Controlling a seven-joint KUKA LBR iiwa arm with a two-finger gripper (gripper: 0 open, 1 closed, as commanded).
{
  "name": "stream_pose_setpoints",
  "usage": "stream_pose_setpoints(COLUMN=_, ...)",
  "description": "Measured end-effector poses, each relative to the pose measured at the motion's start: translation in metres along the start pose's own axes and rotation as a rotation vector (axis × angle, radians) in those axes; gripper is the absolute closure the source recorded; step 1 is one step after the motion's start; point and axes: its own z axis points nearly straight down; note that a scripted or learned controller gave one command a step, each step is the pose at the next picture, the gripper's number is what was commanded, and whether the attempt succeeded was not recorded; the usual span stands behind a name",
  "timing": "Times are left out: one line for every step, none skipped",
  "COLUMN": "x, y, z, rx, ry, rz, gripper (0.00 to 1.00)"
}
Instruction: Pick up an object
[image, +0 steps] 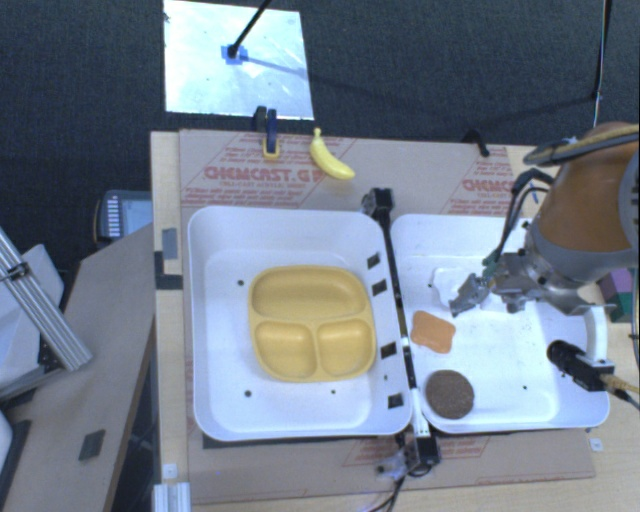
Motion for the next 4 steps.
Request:
stream_pose_setpoints(x=0.000, y=0.003, z=-0.006, rx=-0.013, ry=-0.002, rz=-0.002, gripper=0.00)
stream_pose_setpoints(x=0.002, y=0.007, z=0.056, rx=-0.008, ry=-0.001, rz=0.000, gripper=0.00)
stream_pose_setpoints(x=0.001, y=0.004, z=0.098, rx=-0.008, ry=-0.001, rz=0.000, gripper=0.00)
stream_pose_setpoints(x=0.000, y=0.005, z=0.119, rx=-0.013, ry=-0.001, rz=0.000, gripper=0.00)
